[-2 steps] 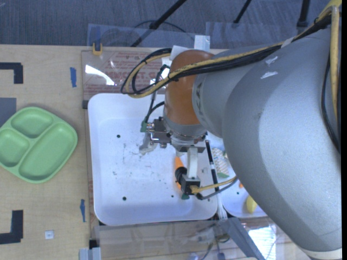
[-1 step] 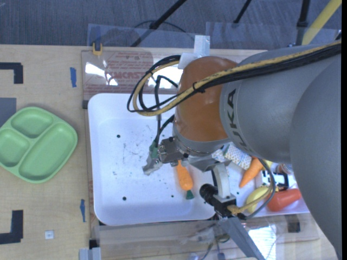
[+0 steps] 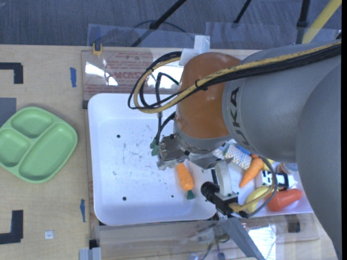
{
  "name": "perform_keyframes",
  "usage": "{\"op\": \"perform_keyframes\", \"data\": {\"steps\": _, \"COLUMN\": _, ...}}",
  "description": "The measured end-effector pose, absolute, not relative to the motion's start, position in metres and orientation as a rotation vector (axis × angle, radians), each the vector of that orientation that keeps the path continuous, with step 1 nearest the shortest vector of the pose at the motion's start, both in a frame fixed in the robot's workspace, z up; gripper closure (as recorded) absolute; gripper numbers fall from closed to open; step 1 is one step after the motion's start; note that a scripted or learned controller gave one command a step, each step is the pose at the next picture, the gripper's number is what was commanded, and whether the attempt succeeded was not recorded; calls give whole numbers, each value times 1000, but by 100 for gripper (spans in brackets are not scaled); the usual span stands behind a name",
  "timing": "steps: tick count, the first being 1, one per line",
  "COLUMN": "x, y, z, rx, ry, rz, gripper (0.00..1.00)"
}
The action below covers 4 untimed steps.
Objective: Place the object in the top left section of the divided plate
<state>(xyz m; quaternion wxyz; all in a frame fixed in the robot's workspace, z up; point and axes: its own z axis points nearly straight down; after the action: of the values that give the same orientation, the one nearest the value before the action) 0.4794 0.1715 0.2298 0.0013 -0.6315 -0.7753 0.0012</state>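
Orange plastic carrot (image 3: pixel 185 177) lies below my hand (image 3: pixel 169 155), grip state unclear; it may slip before the green divided plate (image 3: pixel 36 143).

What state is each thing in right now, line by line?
Divided plate: on the bench left of the bins, nothing in its sections.
Orange carrot: lying in the left bin, below the wrist.
Gripper: low over the left bin, beside the carrot.
Toy food pile: in the right bin, under the arm.
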Motion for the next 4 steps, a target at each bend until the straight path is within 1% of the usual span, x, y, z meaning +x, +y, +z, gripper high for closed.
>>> {"op": "perform_keyframes", "data": {"steps": 1, "x": 490, "y": 217, "z": 235, "rx": -1879, "ry": -2518, "rz": 0, "gripper": 100}}
{"op": "perform_keyframes", "data": {"steps": 2, "x": 568, "y": 212, "z": 265, "rx": -1935, "ry": -2476, "rz": -1, "gripper": 100}}
{"op": "perform_keyframes", "data": {"steps": 3, "x": 570, "y": 211, "z": 121, "rx": -1962, "ry": -2454, "rz": 1, "gripper": 100}}
{"op": "perform_keyframes", "data": {"steps": 4, "x": 539, "y": 216, "z": 230, "rx": -2073, "ry": -2361, "rz": 1, "gripper": 100}}
